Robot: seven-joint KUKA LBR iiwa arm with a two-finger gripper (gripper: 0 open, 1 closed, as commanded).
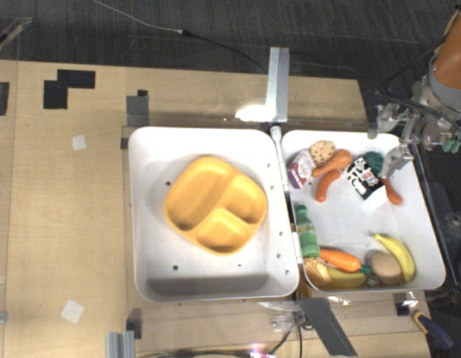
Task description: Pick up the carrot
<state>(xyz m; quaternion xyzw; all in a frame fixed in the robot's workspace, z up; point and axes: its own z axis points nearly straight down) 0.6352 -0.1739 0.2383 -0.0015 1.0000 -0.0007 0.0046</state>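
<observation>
Bench (59,222), light wood, fills left and centre of frame, dark floor along top. Two shallow white bins side by side at centre and right.

Left bin (152,267): holds a yellow divided plate (215,203), three compartments, sitting slightly tilted near bin centre. Nothing on the plate.

Right bin (417,222): cluttered w/ toy food. Carrot (339,259) lies flat near the bin's lower edge, lower right of frame, orange body w/ green top pointing left. It rests just above and touching a yellow item (342,277) along the bottom wall. A green bottle-like item (305,233) lies against the left wall just above the carrot's green end. Right of the carrot: a brown round item (385,267), then a banana (398,253) curving along the lower right corner.

Upper part of same bin: cookie (321,152), purple packet (299,171), two orange-red sausages (329,177) approx. crossing, a black-and-white carton (365,177) w/ a dark green item (374,159) behind it, and a small orange-red piece (393,192) to the right.

Gripper (391,162): at upper right of frame, over the bin's upper right corner, just beside the carton. Arm enters from right edge, orange band visible at top right. Finger state: cannot tell, metal parts too small and cluttered. No item seen between them. Gripper is well apart from the carrot, which sits at the opposite, lower side of the bin.
</observation>
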